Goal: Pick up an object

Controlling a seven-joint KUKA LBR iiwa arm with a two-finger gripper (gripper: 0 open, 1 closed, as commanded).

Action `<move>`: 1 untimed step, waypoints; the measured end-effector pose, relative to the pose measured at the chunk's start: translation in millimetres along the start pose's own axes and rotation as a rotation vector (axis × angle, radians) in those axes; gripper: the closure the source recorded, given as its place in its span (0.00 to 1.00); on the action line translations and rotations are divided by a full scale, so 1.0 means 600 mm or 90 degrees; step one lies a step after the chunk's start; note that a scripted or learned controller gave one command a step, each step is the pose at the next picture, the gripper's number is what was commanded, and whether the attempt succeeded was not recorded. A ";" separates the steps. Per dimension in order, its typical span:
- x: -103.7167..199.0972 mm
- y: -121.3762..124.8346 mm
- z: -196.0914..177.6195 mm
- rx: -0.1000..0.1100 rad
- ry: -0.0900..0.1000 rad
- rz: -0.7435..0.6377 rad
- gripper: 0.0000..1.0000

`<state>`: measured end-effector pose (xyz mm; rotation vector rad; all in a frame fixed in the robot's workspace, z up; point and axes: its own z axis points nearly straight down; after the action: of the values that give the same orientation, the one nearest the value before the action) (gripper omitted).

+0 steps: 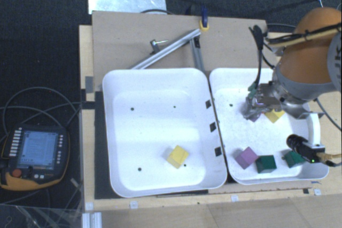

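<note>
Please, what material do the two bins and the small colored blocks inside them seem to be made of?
The bins look like white plastic with a slightly glossy finish: thin molded walls, rounded corners. The yellow block, purple block and green block look matte and evenly colored, perhaps painted wood or foam; the view cannot settle which.

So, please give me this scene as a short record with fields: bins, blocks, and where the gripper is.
left bin: one yellow block
right bin: purple block, dark green block, second green block, yellow block by gripper
gripper: low over the right bin, beside that yellow block
grasp: cannot tell
outside bins: teach pendant, left of the bench
</note>
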<state>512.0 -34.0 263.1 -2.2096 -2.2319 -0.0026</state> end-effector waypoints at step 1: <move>0.083 -0.001 0.031 0.000 0.000 0.000 1.00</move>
<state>510.8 15.7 244.5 -2.2092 -2.2318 -0.0028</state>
